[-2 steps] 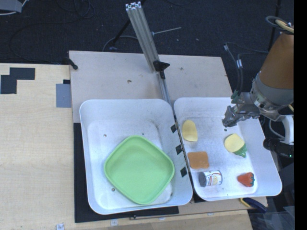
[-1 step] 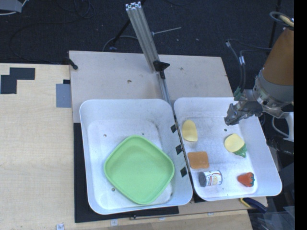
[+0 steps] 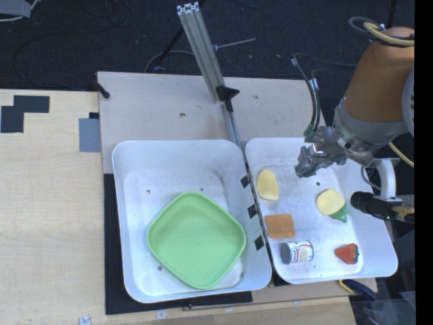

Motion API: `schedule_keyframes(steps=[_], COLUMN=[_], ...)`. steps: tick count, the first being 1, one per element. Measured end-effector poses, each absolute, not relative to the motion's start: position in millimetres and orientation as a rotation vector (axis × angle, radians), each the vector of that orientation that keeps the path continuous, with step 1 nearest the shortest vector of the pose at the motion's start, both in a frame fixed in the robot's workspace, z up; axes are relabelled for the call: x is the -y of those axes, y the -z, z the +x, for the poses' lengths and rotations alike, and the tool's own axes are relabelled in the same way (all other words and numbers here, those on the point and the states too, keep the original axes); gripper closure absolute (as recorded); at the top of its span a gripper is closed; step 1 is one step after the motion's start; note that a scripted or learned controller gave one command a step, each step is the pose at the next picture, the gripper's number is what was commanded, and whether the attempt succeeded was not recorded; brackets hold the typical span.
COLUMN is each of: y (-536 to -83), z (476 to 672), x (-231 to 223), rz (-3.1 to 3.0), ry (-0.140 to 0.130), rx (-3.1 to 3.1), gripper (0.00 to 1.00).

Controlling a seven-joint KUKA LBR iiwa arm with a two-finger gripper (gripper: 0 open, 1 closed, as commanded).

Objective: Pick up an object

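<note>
My gripper (image 3: 308,164) hangs over the back of the right bin (image 3: 379,266), above bare floor between two yellow pieces. One pale yellow piece (image 3: 268,184) lies left of it near the divider. A second yellow piece with a green edge (image 3: 331,202) lies to its lower right. An orange-brown square (image 3: 279,226), a small can on its side (image 3: 297,252) and a red strawberry-like piece (image 3: 347,253) rest nearer the front. Nothing shows between the fingers.
The left bin (image 3: 128,181) holds a light green square plate (image 3: 196,239). A grey aluminium bar (image 3: 206,53) slants down to the divider between the bins. The arm's orange band and cables stand at the right edge.
</note>
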State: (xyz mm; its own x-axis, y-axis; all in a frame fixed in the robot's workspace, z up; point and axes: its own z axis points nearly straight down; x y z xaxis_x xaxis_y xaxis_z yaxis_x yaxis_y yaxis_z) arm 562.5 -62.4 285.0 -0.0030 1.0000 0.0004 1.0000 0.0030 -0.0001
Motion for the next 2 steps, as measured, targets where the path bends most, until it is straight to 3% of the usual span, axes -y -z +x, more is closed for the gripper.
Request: schedule_keyframes(steps=[2], y=[-246.0], z=[550.0], x=[-43.5], rz=[-2.216], ry=[-0.002], rx=[2.224], gripper=[1.0])
